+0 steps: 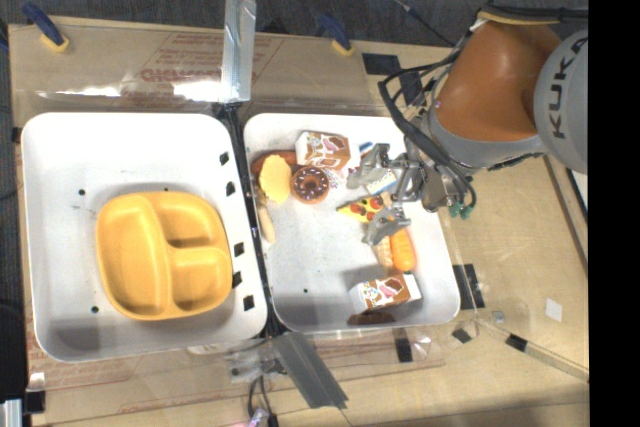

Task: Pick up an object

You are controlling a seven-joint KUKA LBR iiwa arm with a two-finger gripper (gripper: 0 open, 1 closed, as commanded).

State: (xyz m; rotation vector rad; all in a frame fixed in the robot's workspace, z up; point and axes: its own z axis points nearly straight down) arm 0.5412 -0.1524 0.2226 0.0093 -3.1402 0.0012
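While the gripper (pixel 382 195) hangs spread and empty-handed low in the right bin (pixel 330 300), I judge the approach step in hand — next I need a descent onto the orange piece (pixel 402 251) just beside it.

1. Arm (pixel 520 85) — grey links, reaching in from the right edge of the camera view and angled down toward the left.
2. Orange band (pixel 485 85) — broad, rounded, sitting just above the wrist at upper right.
3. Wrist (pixel 440 170) — grey, with dark cables looped around it.
4. Gripper (pixel 385 200) — metallic, two-finger, pointing down and left from the wrist, its fingers spread apart.
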